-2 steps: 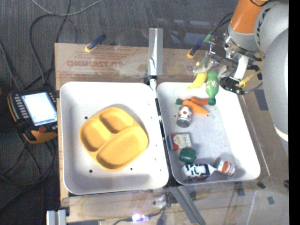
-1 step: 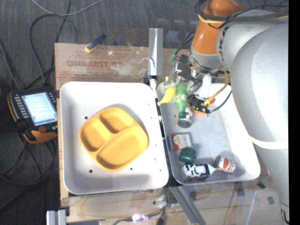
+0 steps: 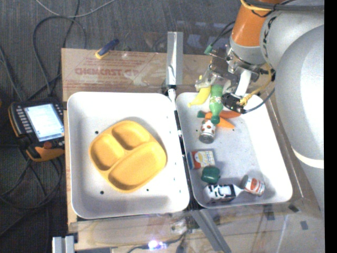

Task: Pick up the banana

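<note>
Banana (image 3: pixel 202 97) lies at right bin's (image 3: pixel 274 141) top-left corner, long axis slanting, just left-below your jaws (image 3: pixel 224 86); can't tell whether they're spread or pressed together.

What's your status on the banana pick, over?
Gripper low over right bin's far end, finger state unclear. Banana at bin's far-left corner, beside gripper, grasp not confirmed. Green bottle and carrot crowd it.
</note>
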`<state>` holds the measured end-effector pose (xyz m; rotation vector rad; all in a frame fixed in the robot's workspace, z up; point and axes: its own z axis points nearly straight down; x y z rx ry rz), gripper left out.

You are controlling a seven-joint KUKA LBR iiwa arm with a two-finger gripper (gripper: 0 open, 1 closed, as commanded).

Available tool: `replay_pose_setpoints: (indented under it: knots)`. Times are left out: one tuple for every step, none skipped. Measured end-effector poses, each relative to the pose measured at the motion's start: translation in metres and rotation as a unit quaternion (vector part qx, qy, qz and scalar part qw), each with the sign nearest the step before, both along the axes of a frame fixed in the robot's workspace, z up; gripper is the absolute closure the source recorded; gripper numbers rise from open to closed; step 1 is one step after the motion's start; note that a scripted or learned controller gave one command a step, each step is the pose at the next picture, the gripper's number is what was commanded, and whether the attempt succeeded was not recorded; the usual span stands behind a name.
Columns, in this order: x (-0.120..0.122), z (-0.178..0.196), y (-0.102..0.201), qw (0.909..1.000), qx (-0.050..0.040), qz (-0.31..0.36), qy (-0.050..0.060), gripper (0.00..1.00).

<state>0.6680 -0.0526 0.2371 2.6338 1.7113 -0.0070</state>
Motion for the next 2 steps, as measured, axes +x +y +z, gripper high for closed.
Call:
replay_pose_setpoints:
  knots:
    - [0.000,0.035,0.010,0.9991,-0.0007,0.043,0.000,1.00]
    - [0.000,-0.013,0.030,0.9989,0.0011,-0.047,0.001,1.00]
